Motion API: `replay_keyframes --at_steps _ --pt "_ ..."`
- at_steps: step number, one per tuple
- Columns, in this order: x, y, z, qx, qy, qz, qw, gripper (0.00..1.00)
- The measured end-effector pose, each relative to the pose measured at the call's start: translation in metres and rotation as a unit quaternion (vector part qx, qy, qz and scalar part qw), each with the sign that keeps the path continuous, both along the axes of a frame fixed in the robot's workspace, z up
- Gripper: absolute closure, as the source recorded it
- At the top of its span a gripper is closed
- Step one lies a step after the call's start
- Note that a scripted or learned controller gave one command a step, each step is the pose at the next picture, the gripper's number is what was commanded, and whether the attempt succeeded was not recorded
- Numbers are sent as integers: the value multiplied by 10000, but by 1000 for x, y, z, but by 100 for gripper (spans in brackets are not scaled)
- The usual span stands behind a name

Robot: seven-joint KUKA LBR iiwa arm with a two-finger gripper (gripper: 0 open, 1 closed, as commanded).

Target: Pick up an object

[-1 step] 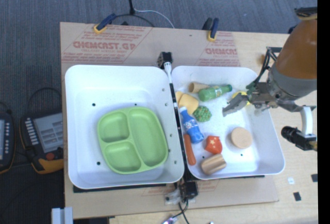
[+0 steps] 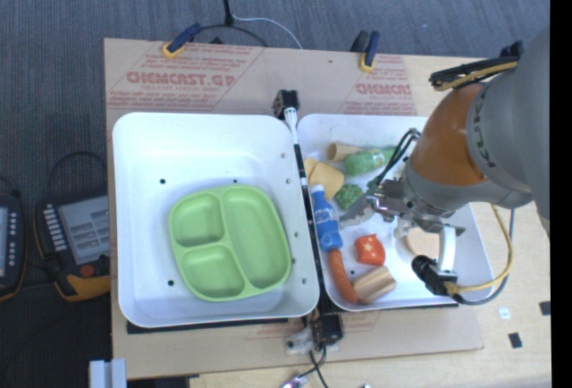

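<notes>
two white bins [image 2: 134, 163], one green tray [image 2: 231, 241] (three compartments)

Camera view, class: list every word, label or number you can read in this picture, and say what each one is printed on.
"CHEMCAST GP": red print on the brown board under the bins, at its far left.
Red print at the board's far right, near the yellow clamp: partly cut off by the arm, too blurred to read.
Blue bottle label: too small to read.
Handheld device on the floor: screen and keys unreadable.
</notes>
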State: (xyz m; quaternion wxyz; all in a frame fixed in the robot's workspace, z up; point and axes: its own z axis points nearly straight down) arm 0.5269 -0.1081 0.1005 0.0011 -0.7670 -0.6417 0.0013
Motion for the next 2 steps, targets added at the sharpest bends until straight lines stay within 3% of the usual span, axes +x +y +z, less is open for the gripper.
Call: replay_keyframes --at_steps 1,2 --pt "38 11 -11 -27 -36 -2277 9737 0" --pt "126 -12 -13 41 411 -1247 9913 0"
